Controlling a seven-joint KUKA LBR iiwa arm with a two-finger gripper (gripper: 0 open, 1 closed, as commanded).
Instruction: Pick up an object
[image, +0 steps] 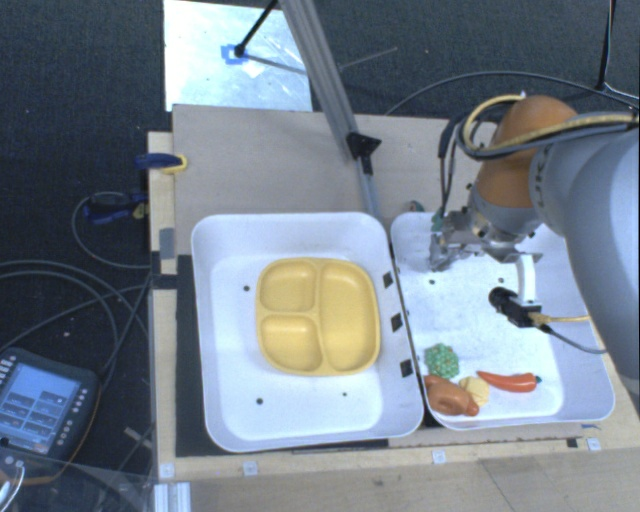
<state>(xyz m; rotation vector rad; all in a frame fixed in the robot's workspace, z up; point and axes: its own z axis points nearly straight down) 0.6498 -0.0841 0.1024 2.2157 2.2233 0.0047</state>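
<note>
Red pepper (508, 381) — unlabelled, well apart from the pincer (441, 256).

We see 2 bins side by side on the desk (260, 150). In the left bin (225, 400) a divided plate (318, 316) with 3 compartments lies near the middle. In the right bin (580, 385), 4 food pieces cluster at the near edge: a broccoli piece (441, 359), a sausage (451, 395) in front of it, a small piece (475, 390) touching the sausage, and a pepper (508, 381) to their right. The gripper (441, 255) sits over that bin's far left corner.
</note>
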